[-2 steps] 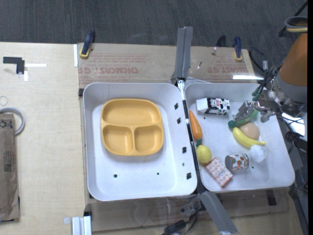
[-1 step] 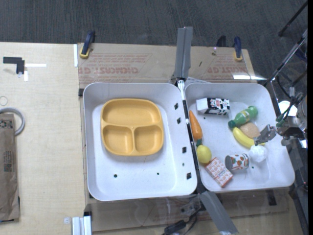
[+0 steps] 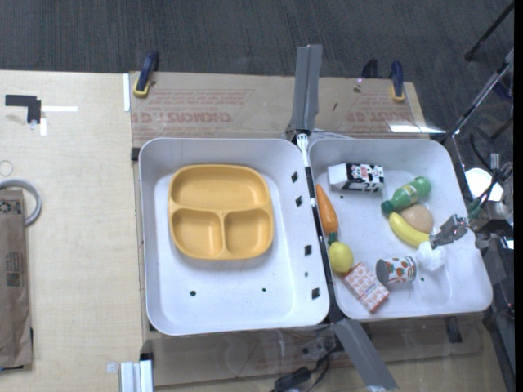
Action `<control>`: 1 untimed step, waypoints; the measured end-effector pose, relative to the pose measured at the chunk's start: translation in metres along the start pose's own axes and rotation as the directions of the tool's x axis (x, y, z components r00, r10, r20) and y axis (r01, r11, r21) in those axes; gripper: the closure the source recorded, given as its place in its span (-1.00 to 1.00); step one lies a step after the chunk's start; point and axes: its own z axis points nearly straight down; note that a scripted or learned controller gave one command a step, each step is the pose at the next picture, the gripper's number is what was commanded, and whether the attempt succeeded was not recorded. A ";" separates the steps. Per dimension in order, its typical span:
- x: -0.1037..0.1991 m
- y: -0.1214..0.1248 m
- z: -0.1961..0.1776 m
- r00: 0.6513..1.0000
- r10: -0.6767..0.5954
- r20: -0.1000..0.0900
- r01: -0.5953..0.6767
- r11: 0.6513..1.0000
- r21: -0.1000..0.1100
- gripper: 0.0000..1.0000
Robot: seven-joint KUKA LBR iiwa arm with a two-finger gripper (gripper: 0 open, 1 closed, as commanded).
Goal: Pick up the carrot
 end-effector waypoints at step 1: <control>0.020 0.010 0.017 0.940 -0.342 -0.001 0.342 0.940 0.000 -1.00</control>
